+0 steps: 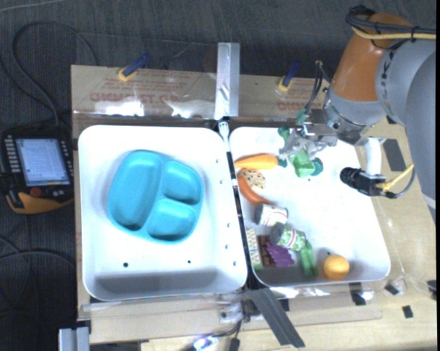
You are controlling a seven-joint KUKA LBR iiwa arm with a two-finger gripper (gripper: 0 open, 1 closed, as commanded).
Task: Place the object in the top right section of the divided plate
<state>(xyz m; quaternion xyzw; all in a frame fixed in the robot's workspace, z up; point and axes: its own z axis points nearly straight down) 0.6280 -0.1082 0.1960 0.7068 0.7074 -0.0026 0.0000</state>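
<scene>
Dark carpet surrounds the bench (96, 79), where two white bins sit side by side. Over the right bin (366, 218), the gripper (302, 154) hangs low near the far wall, green-tipped; whether anything sits between its tips cannot be told from this angle. Just left of it lies an orange object (255, 161), with a cookie (252, 178) below, then a small bottle (271, 214), a purple grape bunch (280, 254) and an orange ball (336, 266) toward the near corner. The left bin (96, 262) holds the blue divided plate (156, 194), its sections bare. Red print on the cardboard is unreadable.
</scene>
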